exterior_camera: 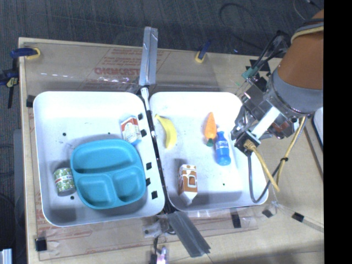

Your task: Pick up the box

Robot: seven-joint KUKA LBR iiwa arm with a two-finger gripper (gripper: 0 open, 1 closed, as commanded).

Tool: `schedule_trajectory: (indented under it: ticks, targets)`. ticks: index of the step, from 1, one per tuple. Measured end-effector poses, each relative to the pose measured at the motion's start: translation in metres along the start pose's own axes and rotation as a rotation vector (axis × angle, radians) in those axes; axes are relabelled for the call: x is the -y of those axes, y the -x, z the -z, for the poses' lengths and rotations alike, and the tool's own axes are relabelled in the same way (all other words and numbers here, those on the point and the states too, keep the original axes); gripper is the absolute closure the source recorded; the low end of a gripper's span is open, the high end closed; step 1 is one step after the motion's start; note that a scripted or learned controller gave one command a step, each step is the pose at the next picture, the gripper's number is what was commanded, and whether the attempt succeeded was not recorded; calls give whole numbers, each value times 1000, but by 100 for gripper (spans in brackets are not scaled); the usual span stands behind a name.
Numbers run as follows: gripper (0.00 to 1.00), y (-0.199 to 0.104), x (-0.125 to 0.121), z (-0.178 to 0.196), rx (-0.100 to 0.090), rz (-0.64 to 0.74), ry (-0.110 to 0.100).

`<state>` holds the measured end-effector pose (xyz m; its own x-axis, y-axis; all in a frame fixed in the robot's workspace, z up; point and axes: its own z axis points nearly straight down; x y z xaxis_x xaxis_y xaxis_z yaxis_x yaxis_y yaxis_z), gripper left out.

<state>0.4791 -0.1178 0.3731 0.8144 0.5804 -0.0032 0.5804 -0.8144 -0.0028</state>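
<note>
Camera view: the gripper [246, 138] hangs over the right bin's [190, 100] right edge. The carton box [187, 181] stands nearer and left of it.

We find the most open floor in the right bin [231, 100] along its far side and in the near right corner, while the banana [168, 132], the carrot [210, 126] and the blue bottle [222, 150] crowd its middle. The small carton box [187, 181] stands near the front wall with bare floor to its right. In the left bin [44, 109] we see the blue divided tray [108, 172] filling the near half, a can [64, 181] beside it, a small carton [130, 129] at the divider, and open floor at the far left.
</note>
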Motion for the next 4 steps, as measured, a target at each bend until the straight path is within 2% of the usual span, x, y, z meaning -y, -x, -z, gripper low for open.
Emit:
schedule_trajectory:
  ticks: [1, 4]
  targets:
    - [100, 4, -3, 9, -1, -334, 0]
    - [100, -1, 0, 37, 12, -303, -12]
